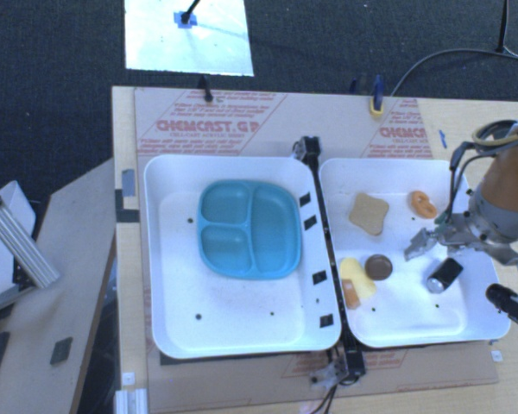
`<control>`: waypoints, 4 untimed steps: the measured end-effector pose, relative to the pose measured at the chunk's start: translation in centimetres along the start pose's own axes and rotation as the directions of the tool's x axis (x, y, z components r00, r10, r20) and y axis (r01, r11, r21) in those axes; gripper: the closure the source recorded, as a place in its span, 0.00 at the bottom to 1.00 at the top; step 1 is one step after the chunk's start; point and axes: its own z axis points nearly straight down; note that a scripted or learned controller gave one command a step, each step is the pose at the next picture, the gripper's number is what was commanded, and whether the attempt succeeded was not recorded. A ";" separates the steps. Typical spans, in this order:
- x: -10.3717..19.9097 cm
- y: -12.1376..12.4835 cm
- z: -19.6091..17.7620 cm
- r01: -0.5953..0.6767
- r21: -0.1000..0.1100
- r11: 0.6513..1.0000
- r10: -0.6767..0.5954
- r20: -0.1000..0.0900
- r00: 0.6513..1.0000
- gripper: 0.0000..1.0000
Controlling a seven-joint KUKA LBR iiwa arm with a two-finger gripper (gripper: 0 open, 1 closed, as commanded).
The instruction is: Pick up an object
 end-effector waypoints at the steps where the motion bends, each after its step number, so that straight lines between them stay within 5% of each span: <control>1: 0.0 0.3 4.9 0.001 -0.005 1.000 -0.001 0.000 1.000 0.00; 2: 0.0 0.1 3.9 0.000 -0.003 1.000 0.000 0.001 1.000 1.00; 4: -0.3 0.4 -7.9 0.004 -0.006 1.000 -0.004 0.003 1.000 1.00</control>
